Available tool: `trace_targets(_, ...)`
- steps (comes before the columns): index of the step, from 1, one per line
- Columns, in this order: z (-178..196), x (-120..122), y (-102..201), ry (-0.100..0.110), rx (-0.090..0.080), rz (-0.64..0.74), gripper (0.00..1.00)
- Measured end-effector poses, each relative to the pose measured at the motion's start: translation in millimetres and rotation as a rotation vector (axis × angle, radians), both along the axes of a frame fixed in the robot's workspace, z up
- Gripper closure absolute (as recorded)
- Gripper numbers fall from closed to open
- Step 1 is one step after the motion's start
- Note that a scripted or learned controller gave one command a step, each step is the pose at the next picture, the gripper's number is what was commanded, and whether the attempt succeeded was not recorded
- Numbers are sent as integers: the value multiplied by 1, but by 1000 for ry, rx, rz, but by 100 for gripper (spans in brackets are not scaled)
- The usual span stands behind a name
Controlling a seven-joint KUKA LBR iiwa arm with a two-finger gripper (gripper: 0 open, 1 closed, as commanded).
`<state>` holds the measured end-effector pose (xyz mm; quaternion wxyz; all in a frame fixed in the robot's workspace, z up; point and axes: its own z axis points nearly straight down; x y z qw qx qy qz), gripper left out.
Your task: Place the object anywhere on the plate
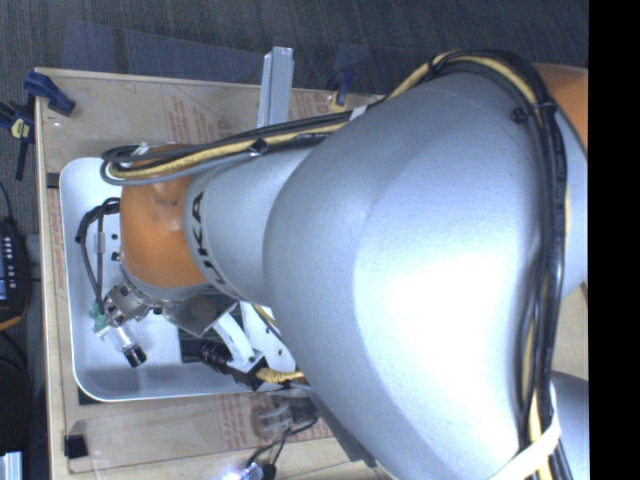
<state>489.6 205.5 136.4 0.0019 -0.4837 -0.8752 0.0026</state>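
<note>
My grey arm (400, 268) reaches in from the right and covers most of the bench. Its orange band (150, 238) sits over the left white bin (72, 268). Below the band, my gripper (125, 343) hangs low over the bin's floor near the front left corner. The arm hides what lies under it, along with the bin's right part. The bare strip of bin floor along the left wall holds nothing that I can make out.
The wooden bench top (150, 98) frames the bin. A blue clamp (45, 93) grips the bench's far left corner, and an upright metal post (277, 83) stands behind the bin. Loose cables (275, 428) lie at the bench's front edge.
</note>
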Motion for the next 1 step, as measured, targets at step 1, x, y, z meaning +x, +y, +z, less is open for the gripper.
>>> trace_targets(1,97,15,-11,-5,2,94,100)
